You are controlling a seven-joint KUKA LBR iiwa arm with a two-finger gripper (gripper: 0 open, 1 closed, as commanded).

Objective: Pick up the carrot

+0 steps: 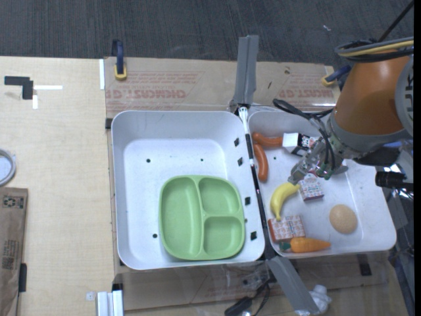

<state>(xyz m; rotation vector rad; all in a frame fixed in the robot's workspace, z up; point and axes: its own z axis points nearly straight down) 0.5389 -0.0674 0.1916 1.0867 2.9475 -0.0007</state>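
The carrot (310, 245) is orange with a small green tip and lies flat along the front wall of the right bin (368, 189). My gripper (310, 170) hangs over the middle of that bin, well behind the carrot. It is just above a small white and red box (312, 189) and right of a banana (282, 197). Nothing shows in its grasp.
A red patterned box (287, 228) sits just behind the carrot's left end, and a tan egg-shaped thing (343, 218) lies to its right. Two reddish sausages (262, 161) lie by the right bin's left wall. The left bin (131, 176) holds a green divided plate (201, 217).
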